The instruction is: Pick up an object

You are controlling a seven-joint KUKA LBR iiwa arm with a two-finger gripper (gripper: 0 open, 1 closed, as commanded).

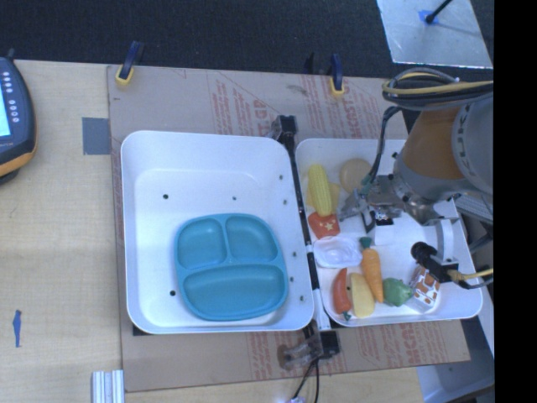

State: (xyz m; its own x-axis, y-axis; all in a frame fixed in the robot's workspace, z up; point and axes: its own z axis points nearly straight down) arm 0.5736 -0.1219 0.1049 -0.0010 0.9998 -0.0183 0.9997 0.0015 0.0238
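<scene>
- We are seeing the left bin (151, 154) holding a blue plate (229, 265) with three parts, sitting flat near the bin's 5 o'clock corner.
- We are seeing the right bin (457, 309) holding the toy food, crowded together, likely so we can choose from many.
- Our arm (440, 149) is reaching in from 3 o'clock, low over this bin.
- Our gripper (369, 204) is hanging near the bin's middle, and we cannot tell how it is set or if it has anything.
- The corn (318, 189) is lying at its 9 o'clock, close by.
- The carrot (371, 269) is lying at its 6 o'clock, near.
</scene>
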